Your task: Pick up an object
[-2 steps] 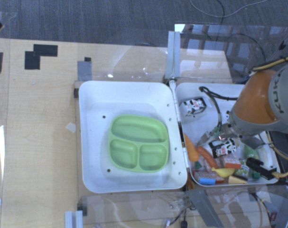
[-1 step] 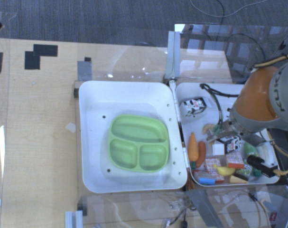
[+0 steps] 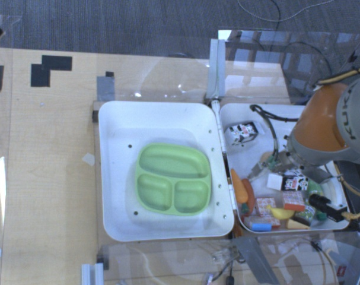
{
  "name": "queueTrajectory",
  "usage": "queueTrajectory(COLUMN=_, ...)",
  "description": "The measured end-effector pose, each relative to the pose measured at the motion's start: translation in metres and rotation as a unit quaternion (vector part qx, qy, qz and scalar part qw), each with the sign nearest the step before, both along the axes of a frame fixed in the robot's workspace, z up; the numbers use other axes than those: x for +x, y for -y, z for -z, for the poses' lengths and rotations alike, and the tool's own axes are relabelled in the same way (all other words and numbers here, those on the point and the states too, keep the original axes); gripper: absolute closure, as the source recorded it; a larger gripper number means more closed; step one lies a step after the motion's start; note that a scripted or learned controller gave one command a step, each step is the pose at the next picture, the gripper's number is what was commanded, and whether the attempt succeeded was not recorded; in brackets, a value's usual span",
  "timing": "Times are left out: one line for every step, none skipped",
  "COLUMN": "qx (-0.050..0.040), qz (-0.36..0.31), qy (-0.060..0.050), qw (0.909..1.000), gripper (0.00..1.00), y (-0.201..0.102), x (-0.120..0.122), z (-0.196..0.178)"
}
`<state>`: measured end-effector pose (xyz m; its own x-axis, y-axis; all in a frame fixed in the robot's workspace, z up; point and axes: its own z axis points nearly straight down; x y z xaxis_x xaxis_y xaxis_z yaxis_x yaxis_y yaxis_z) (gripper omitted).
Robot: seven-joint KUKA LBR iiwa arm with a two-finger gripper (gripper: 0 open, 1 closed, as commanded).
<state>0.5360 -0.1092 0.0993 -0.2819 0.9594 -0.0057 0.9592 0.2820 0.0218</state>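
My end effector (image 3: 273, 162) is low in the right bin (image 3: 239, 114), over a pile of small toys (image 3: 280, 209). I cannot tell how it is set. A green tray (image 3: 172, 179) lies in the left bin (image 3: 117, 177) on the counter (image 3: 43, 177).

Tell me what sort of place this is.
Likely a robotics lab set up for grasping trials. A robot arm reaches over two white bins on a bench, the right one full of small toys, and loose cables lie on grey carpet behind.
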Motion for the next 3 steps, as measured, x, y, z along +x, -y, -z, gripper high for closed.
queueTrajectory(qx=-0.0012, qz=-0.036, qy=-0.005, qw=0.9994, gripper=0.00, y=0.040, x=0.059, z=0.011)
queueTrajectory(qx=0.0065, qz=-0.080, qy=-0.026, qw=0.9965, gripper=0.00, y=0.072, x=0.113, z=0.008)
queueTrajectory(qx=-0.0005, qz=-0.142, qy=-0.017, qw=0.9897, gripper=0.00, y=0.075, x=0.133, z=0.009)
